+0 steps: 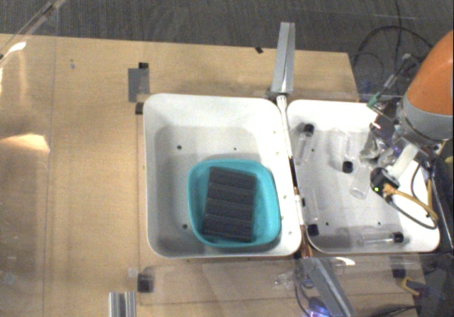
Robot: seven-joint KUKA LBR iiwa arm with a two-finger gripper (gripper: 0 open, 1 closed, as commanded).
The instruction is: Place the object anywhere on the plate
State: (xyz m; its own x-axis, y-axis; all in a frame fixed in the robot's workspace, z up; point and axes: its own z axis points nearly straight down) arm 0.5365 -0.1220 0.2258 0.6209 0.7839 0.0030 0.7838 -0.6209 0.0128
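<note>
A teal square plate [269,198] rests in the left bin [164,167], toward its front right. A dark grey ribbed block [230,203] lies flat on the plate, well inside its rim. My gripper [381,164] hangs over the right side of the right bin [326,234], below the orange band of the arm. It stands far from the plate and apart from the block. Cables and wrist parts blur its tip.
Several small clear tubes with black caps lie scattered in the right bin, one near the left wall [303,140], one at the middle [346,156], one along the front [377,239]. A grey metal post [283,60] rises behind the bins' shared wall.
</note>
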